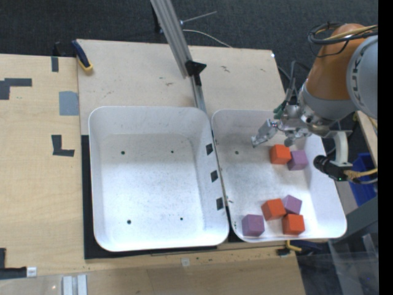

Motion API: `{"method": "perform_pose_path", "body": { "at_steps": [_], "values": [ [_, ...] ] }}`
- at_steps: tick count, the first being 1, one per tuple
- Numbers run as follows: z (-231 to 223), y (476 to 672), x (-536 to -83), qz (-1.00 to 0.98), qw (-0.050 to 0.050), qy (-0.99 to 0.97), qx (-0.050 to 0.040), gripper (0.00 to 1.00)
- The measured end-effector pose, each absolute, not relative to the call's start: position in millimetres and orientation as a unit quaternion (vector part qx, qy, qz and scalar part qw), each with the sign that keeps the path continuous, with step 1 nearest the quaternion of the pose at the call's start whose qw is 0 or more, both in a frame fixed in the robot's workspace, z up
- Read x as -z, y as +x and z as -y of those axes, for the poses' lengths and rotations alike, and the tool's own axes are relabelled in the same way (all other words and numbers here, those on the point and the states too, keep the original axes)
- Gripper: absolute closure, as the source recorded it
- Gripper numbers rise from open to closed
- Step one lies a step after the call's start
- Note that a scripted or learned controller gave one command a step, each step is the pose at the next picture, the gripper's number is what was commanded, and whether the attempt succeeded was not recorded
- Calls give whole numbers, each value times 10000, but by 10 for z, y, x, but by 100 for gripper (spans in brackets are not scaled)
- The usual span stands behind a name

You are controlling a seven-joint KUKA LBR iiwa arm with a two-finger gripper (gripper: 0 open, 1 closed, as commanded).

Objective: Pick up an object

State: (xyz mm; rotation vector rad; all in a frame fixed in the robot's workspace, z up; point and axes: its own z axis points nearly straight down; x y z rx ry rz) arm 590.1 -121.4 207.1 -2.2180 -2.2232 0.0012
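Gripper (274,137) at the end of the grey arm (344,72), reaching in from the right under the orange band. Hangs over the far part of the right bin (245,112), near its middle from side to side. Cannot tell how far open, since seen at a slant against the speckled white floor. Grips nothing that can be made out. Sits just beside the top orange cube (280,154), a little toward the far rim from it; contact between the two too close to call.

Six cubes in that bin, in two groups. Far group: the top orange cube, with the top purple cube (298,160) touching its right side, both lying on the bin floor. Near group, well apart from the first and close to the near rim: the left orange cube (274,209), with the tilted purple cube (293,203) tight against its right side; just in front of that pair, the corner orange cube (293,224); and to the left, slightly apart from the others, the front purple cube (252,225), close to the wall shared with the left bin (92,118).

On the wooden bench (37,165): a slanted aluminium post (175,35) running down to the far end of the gap between the bins, a blue and yellow clamp (81,55) at the far left corner of the pale board, and a grey tape patch (69,103) left of the left bin.
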Motion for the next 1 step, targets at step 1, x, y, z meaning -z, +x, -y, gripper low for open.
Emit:
{"method": "perform_pose_path", "body": {
  "at_steps": [1],
  "values": [
    [1721, 5982, -1173, 7083, -107, -7058, 45, 0]
  ]
}}
